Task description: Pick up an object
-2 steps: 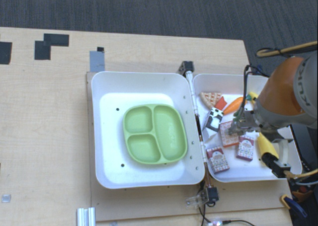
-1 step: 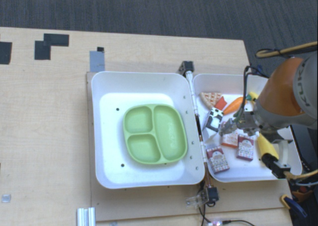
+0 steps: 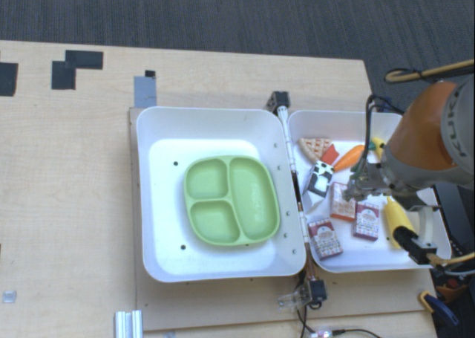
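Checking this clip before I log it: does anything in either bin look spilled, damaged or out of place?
Nothing stands out. The green divided plate lies flat in the left bin. The right bin holds small items lying loosely at different angles, including a pizza slice and a carrot, all within its walls.

Green three-compartment plate point(image 3: 231, 200) lying in the left bin point(image 3: 159, 180), on the table point(image 3: 67, 203). Right of the plate, in the right bin point(image 3: 326, 261): pizza slice point(image 3: 315, 145), orange carrot point(image 3: 348, 157), black-and-white block point(image 3: 321, 177), three small red cartons point(image 3: 324, 238), yellow banana point(image 3: 395, 215). Arm's hand point(image 3: 361, 184) lowered over the cartons, far right of the plate.
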`<state>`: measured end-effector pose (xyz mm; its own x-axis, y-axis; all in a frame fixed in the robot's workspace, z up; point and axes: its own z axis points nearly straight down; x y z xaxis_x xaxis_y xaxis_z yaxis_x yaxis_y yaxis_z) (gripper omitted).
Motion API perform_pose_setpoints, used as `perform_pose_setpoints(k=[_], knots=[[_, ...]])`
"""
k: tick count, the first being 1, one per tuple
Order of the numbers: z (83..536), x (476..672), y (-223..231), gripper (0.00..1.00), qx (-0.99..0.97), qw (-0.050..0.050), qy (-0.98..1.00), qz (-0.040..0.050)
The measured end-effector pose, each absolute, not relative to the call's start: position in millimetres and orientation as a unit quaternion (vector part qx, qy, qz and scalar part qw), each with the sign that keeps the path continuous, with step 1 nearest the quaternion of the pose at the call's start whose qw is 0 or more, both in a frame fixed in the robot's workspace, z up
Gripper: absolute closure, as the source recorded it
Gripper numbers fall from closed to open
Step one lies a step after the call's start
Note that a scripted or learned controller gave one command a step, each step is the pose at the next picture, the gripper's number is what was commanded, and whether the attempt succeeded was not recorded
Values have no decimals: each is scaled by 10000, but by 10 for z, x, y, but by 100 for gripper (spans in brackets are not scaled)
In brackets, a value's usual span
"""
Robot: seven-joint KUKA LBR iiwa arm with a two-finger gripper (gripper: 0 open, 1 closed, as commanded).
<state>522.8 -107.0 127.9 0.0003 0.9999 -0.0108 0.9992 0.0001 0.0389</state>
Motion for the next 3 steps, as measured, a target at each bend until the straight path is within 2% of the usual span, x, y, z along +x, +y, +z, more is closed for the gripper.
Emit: perform_pose_setpoints(k=[1, 2, 3], knots=[[1278, 5227, -1070, 0, 7069, 174, 7070, 98], [1034, 5147, -975, 0, 7066, 87, 7076, 41], [1142, 5161, -974, 100, 7059, 101, 7082, 51]])
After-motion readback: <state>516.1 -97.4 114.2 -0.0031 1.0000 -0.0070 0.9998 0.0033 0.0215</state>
